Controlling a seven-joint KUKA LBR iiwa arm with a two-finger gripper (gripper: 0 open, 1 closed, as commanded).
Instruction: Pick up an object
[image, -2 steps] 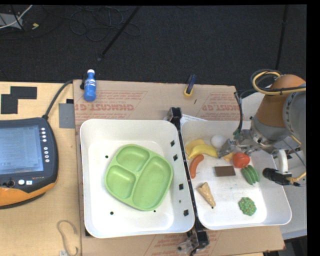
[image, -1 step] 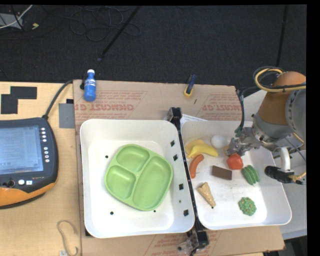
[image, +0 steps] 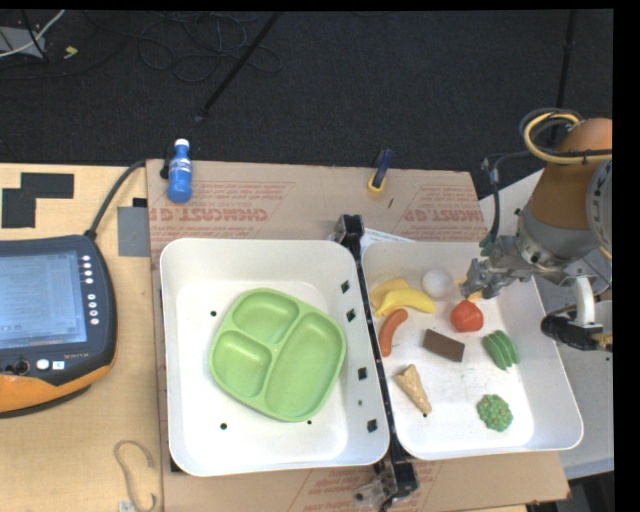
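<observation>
Tool (image: 478, 283) low over the right bin (image: 560, 420), near its upper right corner, just above the red tomato (image: 466, 317); cannot tell how far open, nothing seen gripped. Around the tomato: white ball (image: 437, 282), yellow banana (image: 401, 296), red sausage (image: 391, 331), brown block (image: 443, 345), green pickle (image: 500, 350), broccoli (image: 493, 412), cone (image: 413, 388). Green divided plate (image: 277, 353) in the left bin (image: 190, 440).

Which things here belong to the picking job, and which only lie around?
For the job: gripper, tomato, banana, white ball, brown block, broccoli.
Lying about: green plate, blue bottle, tablet.
</observation>
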